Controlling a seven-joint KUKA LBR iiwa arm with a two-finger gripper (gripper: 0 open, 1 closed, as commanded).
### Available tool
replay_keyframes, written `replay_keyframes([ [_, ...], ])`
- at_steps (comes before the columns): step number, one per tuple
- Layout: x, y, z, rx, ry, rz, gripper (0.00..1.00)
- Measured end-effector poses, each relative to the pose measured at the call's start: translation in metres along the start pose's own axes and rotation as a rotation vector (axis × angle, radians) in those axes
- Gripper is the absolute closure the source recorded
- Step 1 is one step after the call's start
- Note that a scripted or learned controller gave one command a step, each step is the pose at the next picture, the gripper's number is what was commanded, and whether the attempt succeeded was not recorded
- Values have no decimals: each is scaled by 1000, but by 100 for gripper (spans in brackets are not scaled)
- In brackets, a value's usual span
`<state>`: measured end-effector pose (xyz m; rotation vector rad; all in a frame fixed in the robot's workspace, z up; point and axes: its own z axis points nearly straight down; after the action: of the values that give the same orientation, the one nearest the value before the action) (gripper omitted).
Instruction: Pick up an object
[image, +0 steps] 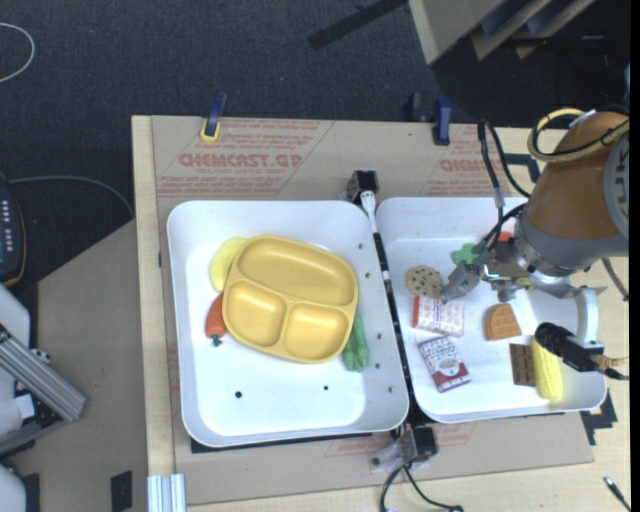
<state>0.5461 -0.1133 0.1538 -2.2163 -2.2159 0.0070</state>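
Approach step, nothing gripped yet. Right bin, near side: red snack packet, another packet behind it. The tool hovers just over that farther packet, cookie beside; can't tell if it's spread or pressed together. Next move likely needs a straight descent onto the packet.

divided tray in left bin; cookie in right bin.
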Motion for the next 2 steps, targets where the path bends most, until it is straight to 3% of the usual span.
replay_keyframes([
  [1, 2, 3, 60, -11, 0, 1, 0],
  [2, 3, 6, 65, -12, 2, 0, 0],
])
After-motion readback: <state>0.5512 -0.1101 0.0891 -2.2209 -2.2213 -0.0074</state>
